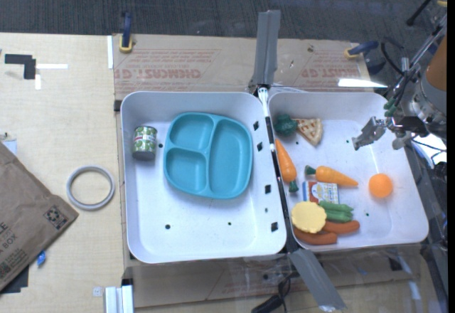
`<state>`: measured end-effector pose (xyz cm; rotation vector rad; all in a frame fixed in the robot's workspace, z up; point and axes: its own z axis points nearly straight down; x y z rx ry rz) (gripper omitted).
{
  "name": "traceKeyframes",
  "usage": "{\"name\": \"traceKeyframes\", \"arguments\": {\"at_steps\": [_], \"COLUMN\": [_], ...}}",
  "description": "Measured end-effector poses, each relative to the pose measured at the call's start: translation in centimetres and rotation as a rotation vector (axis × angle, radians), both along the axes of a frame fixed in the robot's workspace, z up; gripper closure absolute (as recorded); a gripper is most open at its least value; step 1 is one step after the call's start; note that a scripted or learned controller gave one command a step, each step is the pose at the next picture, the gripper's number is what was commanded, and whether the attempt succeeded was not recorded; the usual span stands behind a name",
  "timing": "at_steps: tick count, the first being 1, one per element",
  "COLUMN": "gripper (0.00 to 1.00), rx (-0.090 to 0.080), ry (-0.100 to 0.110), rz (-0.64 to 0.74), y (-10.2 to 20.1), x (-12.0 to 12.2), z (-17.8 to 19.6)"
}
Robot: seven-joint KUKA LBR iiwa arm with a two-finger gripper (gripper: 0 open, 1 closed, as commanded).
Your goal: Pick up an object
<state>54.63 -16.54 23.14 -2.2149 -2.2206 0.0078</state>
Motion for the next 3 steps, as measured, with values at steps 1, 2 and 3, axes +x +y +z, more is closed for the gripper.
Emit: {"name": "traceKeyframes", "arguments": {"at_steps": [1, 2, 3], "gripper": [0.00, 0.00, 0.00], "rx": [0.001, -0.003, -0.002], "ry": [-0.005, -0.018, -0.006], "rz": [-0.060, -0.108, -0.140], "y": [5.3, 7.0, 7.9], "x": [-5.0, -6.4, -6.0], "z": [-13.5, -13.8, -4.1]}}
